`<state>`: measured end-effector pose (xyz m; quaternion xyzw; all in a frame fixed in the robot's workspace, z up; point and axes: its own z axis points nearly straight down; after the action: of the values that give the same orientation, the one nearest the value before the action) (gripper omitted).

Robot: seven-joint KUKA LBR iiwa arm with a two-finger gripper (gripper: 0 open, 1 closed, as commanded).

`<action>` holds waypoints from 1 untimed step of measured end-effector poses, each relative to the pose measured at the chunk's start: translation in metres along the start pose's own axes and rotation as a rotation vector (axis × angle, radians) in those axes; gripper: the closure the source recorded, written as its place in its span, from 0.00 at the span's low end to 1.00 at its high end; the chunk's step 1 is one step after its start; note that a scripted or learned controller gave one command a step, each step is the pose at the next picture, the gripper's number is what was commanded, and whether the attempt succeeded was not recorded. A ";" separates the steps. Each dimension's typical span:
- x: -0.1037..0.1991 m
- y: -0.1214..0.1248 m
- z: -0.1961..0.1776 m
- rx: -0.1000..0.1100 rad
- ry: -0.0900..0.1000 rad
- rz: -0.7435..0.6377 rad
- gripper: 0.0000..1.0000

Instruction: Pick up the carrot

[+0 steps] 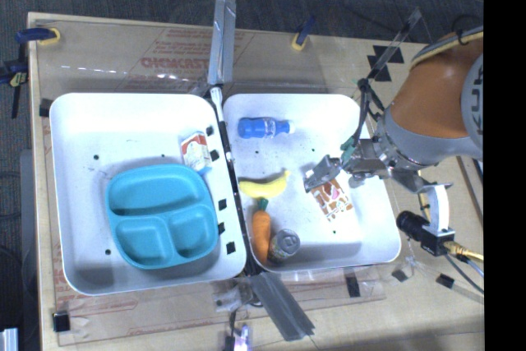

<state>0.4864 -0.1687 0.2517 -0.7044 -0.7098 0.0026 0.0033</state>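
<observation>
Carrot [260, 233] between banana [264, 186] and can [284, 243]

The setting is a robotics laboratory: a clamped wooden bench [123, 62] carries two white bins [74, 177] under an industrial arm [436, 103], with loose cables [460, 255] right of the bins.

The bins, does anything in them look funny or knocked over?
A bit. The blue bottle and the can lie tipped on their sides in the right bin. The carrot is squeezed between the can and the bin's left wall. Nothing looks spilled or broken.
</observation>
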 end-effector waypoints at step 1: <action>0.009 -0.006 0.139 -0.010 -0.003 -0.122 0.00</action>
<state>0.4787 -0.1593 0.1131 -0.6597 -0.7515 -0.0001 -0.0013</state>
